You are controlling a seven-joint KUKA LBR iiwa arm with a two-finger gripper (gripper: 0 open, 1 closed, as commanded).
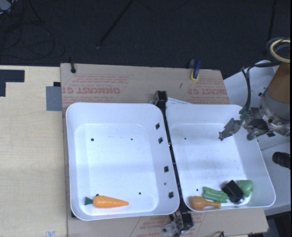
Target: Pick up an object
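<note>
My gripper (240, 131) hangs over the upper right part of the right bin (205, 132), its fingers apart and nothing between them. An orange carrot (109, 201) with a green top lies in the left bin (82, 132) near its front left corner. In the right bin's front right corner a small cluster lies close together: a tan pear-shaped toy (203, 203), a green pod (215, 194), a black block (233, 191) and a light green piece (245, 185). The gripper is well behind this cluster and apart from it.
A black divider rail (168, 152) runs between the two bins. Both bins rest on a cardboard sheet (136, 85) with a blue clip (195, 69) at its far edge. The arm's orange band (283, 83) sits at the right edge.
</note>
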